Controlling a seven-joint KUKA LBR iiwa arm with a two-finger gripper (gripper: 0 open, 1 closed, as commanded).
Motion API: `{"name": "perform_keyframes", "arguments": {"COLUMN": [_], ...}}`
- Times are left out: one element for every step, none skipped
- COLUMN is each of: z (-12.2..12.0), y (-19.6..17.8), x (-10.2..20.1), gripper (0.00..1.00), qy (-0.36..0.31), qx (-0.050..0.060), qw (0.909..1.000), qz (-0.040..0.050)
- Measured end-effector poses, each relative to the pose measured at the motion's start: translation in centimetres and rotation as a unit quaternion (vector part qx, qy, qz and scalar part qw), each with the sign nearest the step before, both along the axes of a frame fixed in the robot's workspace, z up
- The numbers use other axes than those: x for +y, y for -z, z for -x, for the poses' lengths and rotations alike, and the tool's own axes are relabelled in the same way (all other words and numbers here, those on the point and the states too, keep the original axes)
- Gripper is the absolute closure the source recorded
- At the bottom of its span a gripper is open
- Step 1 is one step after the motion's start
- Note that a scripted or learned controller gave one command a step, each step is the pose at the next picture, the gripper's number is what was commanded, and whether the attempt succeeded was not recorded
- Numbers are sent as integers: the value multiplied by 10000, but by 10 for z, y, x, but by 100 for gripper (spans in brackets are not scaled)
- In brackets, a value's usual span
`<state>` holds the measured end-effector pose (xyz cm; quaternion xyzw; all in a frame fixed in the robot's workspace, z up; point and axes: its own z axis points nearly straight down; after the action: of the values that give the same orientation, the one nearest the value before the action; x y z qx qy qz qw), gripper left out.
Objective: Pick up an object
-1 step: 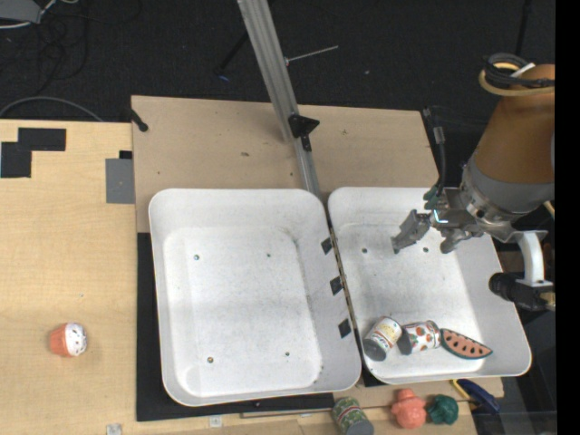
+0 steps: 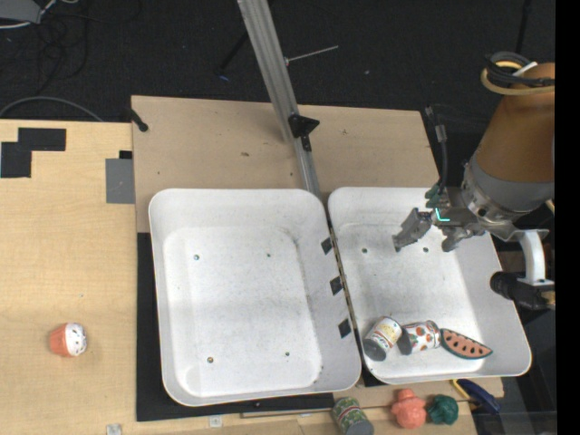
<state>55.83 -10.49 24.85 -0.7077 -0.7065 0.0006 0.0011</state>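
Observation:
My gripper [image 2: 433,235] hangs over the upper part of the right bin [image 2: 426,284], its fingers spread open with nothing between them. Along that bin's front edge lie a small can with a yellow and white label [image 2: 384,337], a red and white can [image 2: 419,337] touching it, and a watermelon slice toy [image 2: 465,345]. All three sit well below and in front of the gripper.
The left bin [image 2: 240,288] adjoins the right one. In front of the right bin, on the bench, lie a green can [image 2: 349,415], an orange-red toy [image 2: 408,409] and a green toy [image 2: 442,410]. A red and white ball [image 2: 68,340] rests at far left. A metal rail [image 2: 276,71] slants behind the bins.

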Motion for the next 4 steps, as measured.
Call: {"name": "perform_keyframes", "arguments": {"z": [3,7,6,7], "y": [64,113,157,146], "x": [-2,-9,-9,-10], "gripper": [0,0,0,100], "qy": [-8,-6,-6,25], "qx": [37,31,-9,-9], "qw": [10000,10000,10000,10000], "qz": [-5,-4,5,-3]}}
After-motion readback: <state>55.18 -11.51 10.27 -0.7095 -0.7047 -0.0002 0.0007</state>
